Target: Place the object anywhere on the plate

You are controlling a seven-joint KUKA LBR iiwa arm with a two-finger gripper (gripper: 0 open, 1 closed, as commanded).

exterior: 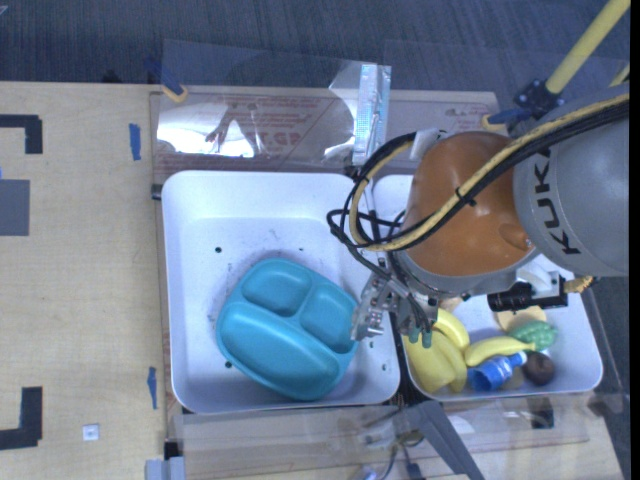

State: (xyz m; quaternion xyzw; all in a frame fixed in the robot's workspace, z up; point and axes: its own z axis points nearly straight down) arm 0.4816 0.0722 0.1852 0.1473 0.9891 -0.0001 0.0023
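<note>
My arm (470,208) hangs over the wall between the two bins (200,208). The blue plate (285,330) lies in the left bin. Yellow toys (440,358) sit right. I cannot tell my gripper's (385,313) state; a low sweep could clip the plate's rim.

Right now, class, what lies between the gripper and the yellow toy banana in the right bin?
In the camera view, nothing: the gripper hangs at the bins' shared edge, right beside the banana.

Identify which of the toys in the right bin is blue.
The small blue cup-like toy near the bin's front edge; the banana and lemon-like toy beside it are yellow, and the round one is dark brown.
</note>
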